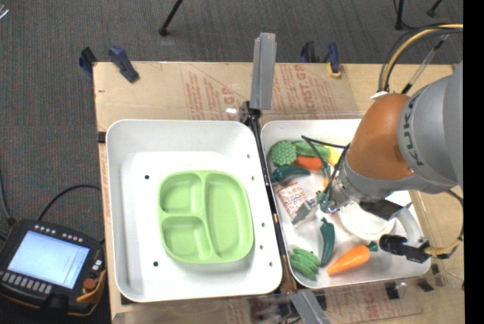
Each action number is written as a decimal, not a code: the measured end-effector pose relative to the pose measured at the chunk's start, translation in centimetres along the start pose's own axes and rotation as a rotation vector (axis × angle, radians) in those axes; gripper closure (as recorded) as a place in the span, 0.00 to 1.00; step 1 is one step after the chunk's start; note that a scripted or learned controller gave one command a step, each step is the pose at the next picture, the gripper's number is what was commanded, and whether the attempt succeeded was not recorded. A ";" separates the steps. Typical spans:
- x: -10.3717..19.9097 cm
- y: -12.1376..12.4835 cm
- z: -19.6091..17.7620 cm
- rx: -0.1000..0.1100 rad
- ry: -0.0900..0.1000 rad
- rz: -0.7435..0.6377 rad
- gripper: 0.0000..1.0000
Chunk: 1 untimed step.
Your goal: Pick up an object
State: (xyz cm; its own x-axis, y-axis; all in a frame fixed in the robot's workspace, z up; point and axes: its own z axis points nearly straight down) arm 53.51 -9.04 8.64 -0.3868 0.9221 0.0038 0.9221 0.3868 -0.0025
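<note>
My gripper [324, 201] reaches down into the right bin [342, 127], near its middle. It hangs just right of a red and white packet [292, 199] and just above a dark green pepper [327, 239]. A white dish [364, 222] lies right under the wrist. An orange carrot [349, 260] and a green pea bunch [305, 262] lie near the bin's front edge. A round green vegetable [283, 154], a second carrot [309, 162] and a yellow-green piece [327, 154] lie toward the back. The arm hides part of the bin's right side.
The left bin [125, 186] holds a light green divided plate [206, 218]. A grey post [263, 73] stands behind the gap between the bins. A teach pendant [49, 262] sits off the bench at the lower left.
</note>
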 end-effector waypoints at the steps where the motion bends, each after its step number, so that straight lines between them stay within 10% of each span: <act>1: -5.9 6.4 -0.1 -0.001 -0.003 -0.005 0.00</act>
State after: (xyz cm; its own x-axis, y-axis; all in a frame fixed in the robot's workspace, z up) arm 61.73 -11.97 8.69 -0.3918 0.9200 0.0006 0.9200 0.3918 -0.0013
